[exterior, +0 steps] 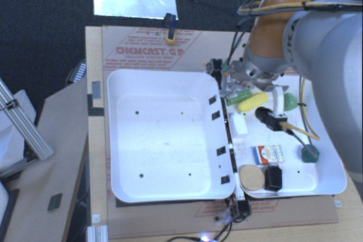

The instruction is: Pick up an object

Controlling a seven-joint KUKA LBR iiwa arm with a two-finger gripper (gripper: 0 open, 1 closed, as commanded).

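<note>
At the near edge of the right bin (334,178), close to the corner by the middle wall, a round tan disc (251,177) lies touching a small black block (273,177). Just beyond them lies a flat card with red and blue print (267,154). Toward the bin's outer edge sits a dark teal lump (309,153), well apart from the rest. Farther in, a white block (240,123) rests against the wall shared with the left bin (164,122).

Beyond the white block is the yellow corn cob (252,101), the likeliest thing to take. It lies in the far half of the right bin, near the shared wall. Its long axis runs on a slant: the near end points at the shared wall and the far end points at the outer far corner. A pale green piece (290,101) lies off that far end, partly hidden.

The gripper (231,89) hangs low over the far corner by the shared wall, just beside the cob's near end and a little beyond it. Nothing shows held in it, and whether it stands apart or together cannot be told, since the wrist covers it.

As I judge it, the cob lies just toward the near, outer side of the gripper. A short shift that way, with the grip set across the slant, should serve.
</note>
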